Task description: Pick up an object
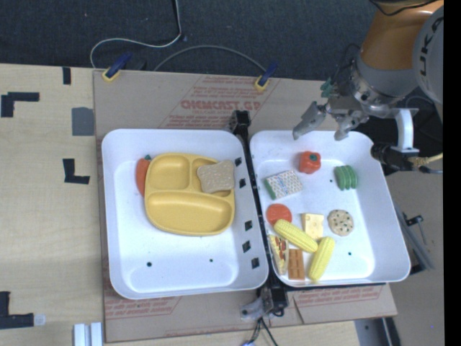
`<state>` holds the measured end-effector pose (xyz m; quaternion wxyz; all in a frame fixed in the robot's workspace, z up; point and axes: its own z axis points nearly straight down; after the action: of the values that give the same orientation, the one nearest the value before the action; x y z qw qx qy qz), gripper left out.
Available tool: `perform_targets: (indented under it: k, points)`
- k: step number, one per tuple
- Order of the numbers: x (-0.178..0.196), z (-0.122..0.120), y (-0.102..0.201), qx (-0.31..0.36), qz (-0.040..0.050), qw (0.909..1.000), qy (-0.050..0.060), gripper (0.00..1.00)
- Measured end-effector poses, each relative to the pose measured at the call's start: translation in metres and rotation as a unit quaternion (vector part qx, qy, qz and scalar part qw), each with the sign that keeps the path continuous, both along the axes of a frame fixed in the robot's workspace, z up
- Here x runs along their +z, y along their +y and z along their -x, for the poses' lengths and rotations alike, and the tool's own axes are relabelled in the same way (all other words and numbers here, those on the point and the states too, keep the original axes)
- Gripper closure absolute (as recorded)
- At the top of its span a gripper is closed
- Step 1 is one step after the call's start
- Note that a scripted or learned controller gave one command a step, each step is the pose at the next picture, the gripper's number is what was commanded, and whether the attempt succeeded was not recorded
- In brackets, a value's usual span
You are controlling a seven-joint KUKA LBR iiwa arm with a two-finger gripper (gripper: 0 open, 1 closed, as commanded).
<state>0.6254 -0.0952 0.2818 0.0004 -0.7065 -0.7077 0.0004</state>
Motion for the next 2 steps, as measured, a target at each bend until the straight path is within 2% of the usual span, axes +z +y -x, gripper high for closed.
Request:
perform_targets:
  k: [1,2]
  points:
    - [-0.075,-0.002,-0.038,-0.002,0.0008,1.0000,0.003,0.00]
    - [-0.173,-0.016,-0.039,0.000,0.0001,1.0000,-0.002,0.00]
